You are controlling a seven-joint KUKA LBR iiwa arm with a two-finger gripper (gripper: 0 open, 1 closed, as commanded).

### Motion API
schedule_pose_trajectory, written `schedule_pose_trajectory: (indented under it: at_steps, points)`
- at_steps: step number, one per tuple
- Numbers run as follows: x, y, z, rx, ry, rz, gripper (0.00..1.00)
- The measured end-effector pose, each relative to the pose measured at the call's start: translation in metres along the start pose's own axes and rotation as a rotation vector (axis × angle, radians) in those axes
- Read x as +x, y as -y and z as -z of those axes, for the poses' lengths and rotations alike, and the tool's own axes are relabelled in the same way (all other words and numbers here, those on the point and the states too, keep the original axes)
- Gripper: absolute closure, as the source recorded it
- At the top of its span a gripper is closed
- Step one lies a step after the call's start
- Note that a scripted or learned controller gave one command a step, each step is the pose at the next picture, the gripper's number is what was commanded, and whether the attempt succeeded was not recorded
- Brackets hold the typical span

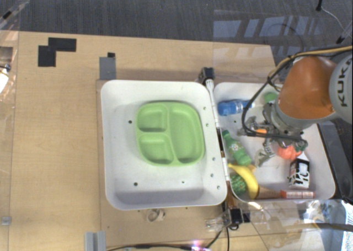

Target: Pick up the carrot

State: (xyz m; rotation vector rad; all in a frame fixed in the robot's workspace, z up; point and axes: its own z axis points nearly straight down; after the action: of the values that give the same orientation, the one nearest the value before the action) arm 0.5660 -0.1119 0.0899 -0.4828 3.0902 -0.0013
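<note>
— Since the carrot [287,151] is what we're here for, where does it lie?

— In the right bin [326,185], toward its middle right, an orange-red bit showing just under the wrist. The gripper [268,151] sits right beside it, to the carrot's left as I stand. Whether the fingers are apart or together I cannot tell; the wrist and cabling cover them, and nothing shows clamped between them.

— So how should the grasp be made?

— My judgement: centre over the carrot first, then come down straight and close across its narrow width. A black-and-white carton [298,174] lies just beside it, a green bottle [234,147] and a banana [245,178] are near on the other side, and a blue-capped bottle [230,107] is farther up. A skewed descent could nudge those or pinch the wrong item.

— And the surroundings?

— The left bin [118,189] holds a green divided tray [169,133]. Both bins rest on a pale wooden desk [55,150] with black markers at its far left; grey carpet lies beyond.
</note>
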Motion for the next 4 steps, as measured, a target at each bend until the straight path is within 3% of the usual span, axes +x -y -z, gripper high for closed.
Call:
schedule_pose_trajectory:
  at_steps: [1, 2, 3, 4]
  points:
    - [-0.029, 0.073, -0.002, 0.004, 0.0, -0.028, 0.0]
    - [-0.06, 0.089, -0.002, 0.002, 0.002, -0.308, 0.0]
    - [-0.024, 0.105, -0.002, 0.003, -0.001, -0.503, 0.0]
    - [-0.077, 0.074, -0.003, 0.006, -0.025, -0.718, 0.0]
